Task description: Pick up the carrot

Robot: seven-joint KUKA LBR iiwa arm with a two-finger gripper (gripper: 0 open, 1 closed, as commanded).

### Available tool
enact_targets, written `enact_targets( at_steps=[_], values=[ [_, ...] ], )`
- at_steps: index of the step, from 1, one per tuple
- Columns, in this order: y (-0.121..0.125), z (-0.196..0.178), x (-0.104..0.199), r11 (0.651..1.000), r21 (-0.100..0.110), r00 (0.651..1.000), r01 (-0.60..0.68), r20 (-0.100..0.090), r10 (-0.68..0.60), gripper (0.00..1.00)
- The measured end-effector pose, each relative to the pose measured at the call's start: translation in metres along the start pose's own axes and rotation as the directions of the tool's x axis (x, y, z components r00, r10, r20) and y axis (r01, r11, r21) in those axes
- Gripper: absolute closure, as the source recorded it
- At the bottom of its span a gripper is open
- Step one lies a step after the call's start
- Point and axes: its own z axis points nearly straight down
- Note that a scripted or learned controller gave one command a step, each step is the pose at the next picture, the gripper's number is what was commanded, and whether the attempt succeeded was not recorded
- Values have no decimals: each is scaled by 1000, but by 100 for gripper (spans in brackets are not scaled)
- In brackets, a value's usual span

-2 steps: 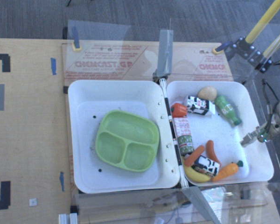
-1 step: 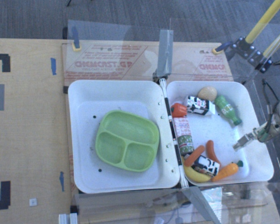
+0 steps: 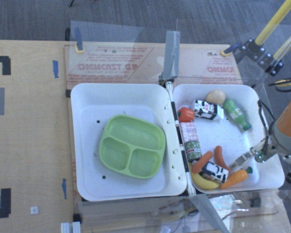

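Observation:
The carrot point(image 3: 235, 178) is orange with a small green tip and lies near the front right corner of the right bin point(image 3: 269, 181). Its left end rests against a black-and-white carton point(image 3: 214, 170) and a banana point(image 3: 203, 181). My gripper point(image 3: 243, 160) comes in from the right and hangs just above and behind the carrot, its metal tip pointing left and down toward it. Nothing is visibly held. The arm's orange band point(image 3: 287, 124) sits at the right edge.
The right bin also holds two orange-red sausages point(image 3: 218, 156), a labelled tube point(image 3: 189, 139), a red pepper point(image 3: 185, 114), a small milk carton point(image 3: 205, 109), a green bottle point(image 3: 236, 114) and a potato point(image 3: 215, 96). The left bin point(image 3: 87, 101) holds a green divided plate point(image 3: 132, 145).

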Motion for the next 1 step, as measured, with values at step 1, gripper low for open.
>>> enact_targets(
  at_steps=[1],
  values=[
    [0,-11,-2,1000,-3,1000,-2,7,2,100]
  ],
)
